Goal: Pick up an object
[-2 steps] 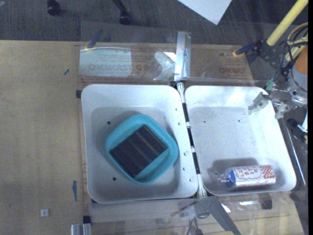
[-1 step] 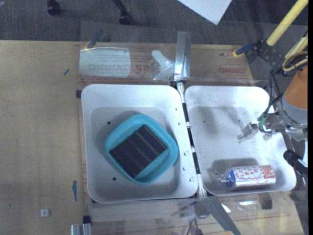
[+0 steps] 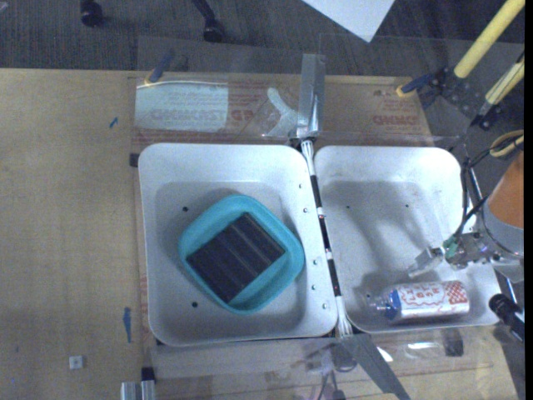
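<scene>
A white tube with a red pattern and a dark cap point(image 3: 422, 299) lies on its side along the front wall of the right bin point(image 3: 383, 182). My gripper point(image 3: 427, 261) hangs just above the tube's middle, a little behind it, reaching in from the right edge; nothing shows in its grasp. In the left bin point(image 3: 166, 182) a teal square dish point(image 3: 283, 244) rests tilted, with a dark ridged block point(image 3: 233, 255) lying inside it.
A metal divider point(image 3: 311, 98) stands behind the seam between the bins. Clear plastic sheets with red print lie on the bench behind both bins. Yellow-handled tools point(image 3: 491, 27) sit at the back right, and cables hang near the arm.
</scene>
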Robot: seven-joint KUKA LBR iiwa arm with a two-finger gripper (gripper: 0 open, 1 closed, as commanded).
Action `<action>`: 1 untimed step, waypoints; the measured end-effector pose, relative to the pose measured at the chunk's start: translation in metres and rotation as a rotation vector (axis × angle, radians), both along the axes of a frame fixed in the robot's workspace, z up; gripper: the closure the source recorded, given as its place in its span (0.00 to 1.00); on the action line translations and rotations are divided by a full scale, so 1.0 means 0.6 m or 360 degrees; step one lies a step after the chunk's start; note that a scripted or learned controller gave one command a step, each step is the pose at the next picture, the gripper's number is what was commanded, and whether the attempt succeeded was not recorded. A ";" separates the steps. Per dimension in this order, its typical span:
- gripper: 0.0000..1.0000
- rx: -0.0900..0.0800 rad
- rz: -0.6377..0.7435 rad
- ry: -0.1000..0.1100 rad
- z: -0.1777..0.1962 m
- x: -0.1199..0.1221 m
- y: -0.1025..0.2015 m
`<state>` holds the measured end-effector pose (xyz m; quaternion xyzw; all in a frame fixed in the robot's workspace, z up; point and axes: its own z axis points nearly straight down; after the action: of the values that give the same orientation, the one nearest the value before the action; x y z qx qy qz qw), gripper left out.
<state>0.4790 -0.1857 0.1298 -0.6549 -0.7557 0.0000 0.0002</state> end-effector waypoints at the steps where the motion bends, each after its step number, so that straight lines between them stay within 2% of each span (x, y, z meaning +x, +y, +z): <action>1: 0.00 -0.0003 -0.0003 -0.0005 -0.048 0.068 -0.035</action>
<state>0.5197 -0.2066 0.1008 -0.6557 -0.7550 -0.0003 -0.0016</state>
